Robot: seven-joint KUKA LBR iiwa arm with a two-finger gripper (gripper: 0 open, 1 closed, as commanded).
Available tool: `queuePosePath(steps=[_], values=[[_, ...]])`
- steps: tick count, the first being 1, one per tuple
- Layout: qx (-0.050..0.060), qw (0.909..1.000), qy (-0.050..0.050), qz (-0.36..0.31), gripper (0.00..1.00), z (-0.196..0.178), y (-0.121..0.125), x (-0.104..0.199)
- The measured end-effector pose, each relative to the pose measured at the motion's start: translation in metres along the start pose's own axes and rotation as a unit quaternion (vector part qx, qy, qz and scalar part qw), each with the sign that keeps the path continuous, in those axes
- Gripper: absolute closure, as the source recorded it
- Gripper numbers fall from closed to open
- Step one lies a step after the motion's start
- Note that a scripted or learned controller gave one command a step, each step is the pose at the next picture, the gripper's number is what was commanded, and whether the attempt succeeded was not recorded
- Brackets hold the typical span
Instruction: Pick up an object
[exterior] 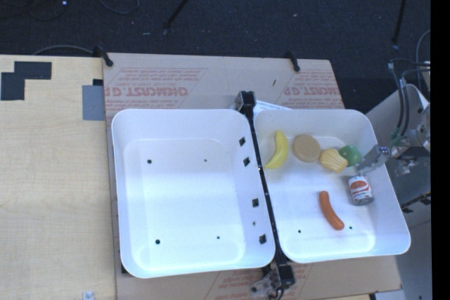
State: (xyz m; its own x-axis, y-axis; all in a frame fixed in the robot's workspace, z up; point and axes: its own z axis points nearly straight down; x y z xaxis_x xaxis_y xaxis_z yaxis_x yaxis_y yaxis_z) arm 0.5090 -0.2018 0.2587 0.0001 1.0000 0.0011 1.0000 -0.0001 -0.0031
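I'm looking down on the bench point(49, 172) now, pale wood running out to the far side from my gripper, with a sheet of cardboard point(176, 84) laid under both bins. The left bin point(130, 133) sits well away from the gripper, across the black divider point(256, 179) that joins the two. The right bin point(390, 235) is the one I'm working at, and the gripper point(373, 158) is poking in over its right rim, coming off the grey arm point(415, 144) at the edge of the view. I cannot tell how the gripper is set from here; the tip is too small and blurred against the white. Nothing visibly sits in its grasp. Going through the pieces: the banana point(278, 150) lies furthest from the gripper, over by the divider. The sausage point(331, 210) lies below and to the left of the gripper, apart from the rest, tilted on the bin floor. The round tan cookie point(306, 148) sits between banana and gripper. The small can point(360, 190) with a red label stands just below the tip, very near it. The yellow corn piece point(333, 160) rests just left of the tip, touching the green pepper point(349, 154), which is closest of all, right beside the gripper.
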Motion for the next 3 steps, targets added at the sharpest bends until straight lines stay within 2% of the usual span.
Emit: queuePosePath(steps=[1, 2, 3], values=[[-0.001, 1.0, 0.001, 0.0, 0.0, 0.176, -0.006, 0.032], [-0.001, 1.0, 0.0, 0.003, 1.0, 0.161, -0.007, 0.028], [-0.003, 1.0, 0.0, -0.003, 1.0, 0.095, 0.034, 0.075]])
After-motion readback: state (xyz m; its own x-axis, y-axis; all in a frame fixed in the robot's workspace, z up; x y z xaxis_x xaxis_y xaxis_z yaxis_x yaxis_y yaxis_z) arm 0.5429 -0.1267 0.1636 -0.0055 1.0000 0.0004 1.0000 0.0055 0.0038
